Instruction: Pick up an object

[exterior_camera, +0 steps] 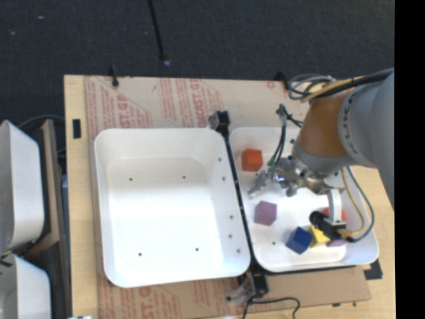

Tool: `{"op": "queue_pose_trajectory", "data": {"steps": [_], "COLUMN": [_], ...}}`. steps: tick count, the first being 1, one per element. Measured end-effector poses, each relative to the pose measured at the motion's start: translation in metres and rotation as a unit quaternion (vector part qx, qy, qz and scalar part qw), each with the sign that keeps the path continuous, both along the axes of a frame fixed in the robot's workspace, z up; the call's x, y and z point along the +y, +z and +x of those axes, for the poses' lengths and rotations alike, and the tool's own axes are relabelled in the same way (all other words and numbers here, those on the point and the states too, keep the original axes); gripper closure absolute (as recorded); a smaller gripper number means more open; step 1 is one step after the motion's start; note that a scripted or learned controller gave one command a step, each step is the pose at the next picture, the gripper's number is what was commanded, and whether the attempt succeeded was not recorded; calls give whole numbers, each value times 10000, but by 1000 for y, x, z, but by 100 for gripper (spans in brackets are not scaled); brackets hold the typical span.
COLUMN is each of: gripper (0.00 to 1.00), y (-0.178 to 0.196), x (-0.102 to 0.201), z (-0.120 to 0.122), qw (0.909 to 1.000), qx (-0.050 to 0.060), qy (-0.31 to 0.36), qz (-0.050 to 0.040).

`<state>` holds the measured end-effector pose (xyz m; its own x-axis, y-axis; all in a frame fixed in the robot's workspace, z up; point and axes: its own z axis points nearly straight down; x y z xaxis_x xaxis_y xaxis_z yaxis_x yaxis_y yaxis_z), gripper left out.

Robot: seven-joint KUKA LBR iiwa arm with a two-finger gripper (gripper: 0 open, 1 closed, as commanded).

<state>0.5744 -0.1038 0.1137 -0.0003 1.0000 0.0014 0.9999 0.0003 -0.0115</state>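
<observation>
The open, empty gripper (265,183) hangs above the purple cube (265,212) (probably light, rigid): grasp opposite flat faces.

Even overhead light, soft focus, bins (106,153) w/ mild glare.

- Setting: robotics lab test bench.
- Evidence: industrial arm (345,128) with exposed cables (284,135).
- Two white bins (106,178) on a printed cardboard sheet (153,102).
- Small coloured blocks (265,212) as test objects; dark carpet (232,25).
</observation>
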Motion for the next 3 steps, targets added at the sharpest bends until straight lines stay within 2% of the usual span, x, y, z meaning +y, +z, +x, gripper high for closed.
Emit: {"op": "queue_pose_trajectory", "data": {"steps": [1, 2, 3], "gripper": [0, 0, 100], "y": [-14, -13, -2], "x": [7, 5, 4], "z": [52, 94, 94], "qw": [10000, 10000, 10000], "qx": [-56, -63, -71], "qy": [1, -3, -3], "qz": [-7, -8, -10]}}
